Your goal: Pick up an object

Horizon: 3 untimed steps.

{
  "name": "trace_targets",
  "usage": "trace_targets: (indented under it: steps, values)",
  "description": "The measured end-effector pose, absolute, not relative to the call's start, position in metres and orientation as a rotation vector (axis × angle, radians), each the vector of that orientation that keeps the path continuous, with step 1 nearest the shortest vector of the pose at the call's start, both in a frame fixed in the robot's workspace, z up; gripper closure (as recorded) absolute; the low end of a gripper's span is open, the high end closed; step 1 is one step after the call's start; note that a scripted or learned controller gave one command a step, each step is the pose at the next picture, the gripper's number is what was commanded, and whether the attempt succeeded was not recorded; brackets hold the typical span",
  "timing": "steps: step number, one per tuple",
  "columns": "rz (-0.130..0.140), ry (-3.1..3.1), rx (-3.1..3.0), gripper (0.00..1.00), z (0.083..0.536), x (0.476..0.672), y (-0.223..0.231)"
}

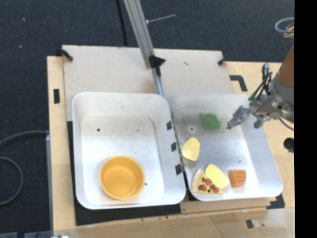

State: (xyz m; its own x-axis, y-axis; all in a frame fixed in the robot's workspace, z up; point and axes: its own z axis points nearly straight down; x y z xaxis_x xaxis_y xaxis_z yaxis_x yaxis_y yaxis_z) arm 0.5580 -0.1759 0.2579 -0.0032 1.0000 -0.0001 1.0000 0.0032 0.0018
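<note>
Now the gripper (pixel 243 119) hangs over the right bin (pixel 262 148), nothing seen between its fingers.
How wide it stands I cannot tell; the green object (pixel 210 121) lies just beside its tip, so approach centred and descend squarely before closing.

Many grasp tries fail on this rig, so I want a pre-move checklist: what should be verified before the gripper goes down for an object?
1. Gripper above the right bin: ok.
2. Target nearby: green object lies just left of it: ok.
3. Green object apart from the pale yellow piece: ok.
4. Nothing held yet: ok.
5. Finger opening: cannot tell.
6. Gripper lined up over the green object: not ok, offset to its right.
</note>
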Motion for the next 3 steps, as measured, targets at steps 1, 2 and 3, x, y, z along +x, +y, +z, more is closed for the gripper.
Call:
trace_targets:
  steps: [1, 2, 3]
  values:
    - [0.003, 2.223, 2.218, 0.0, 0.258, 0.558, -0.176]
    - [-0.006, 2.223, 2.223, 0.0, 0.196, 0.562, -0.18]
    - [-0.005, 2.221, 2.223, 0.0, 0.149, 0.559, -0.19]
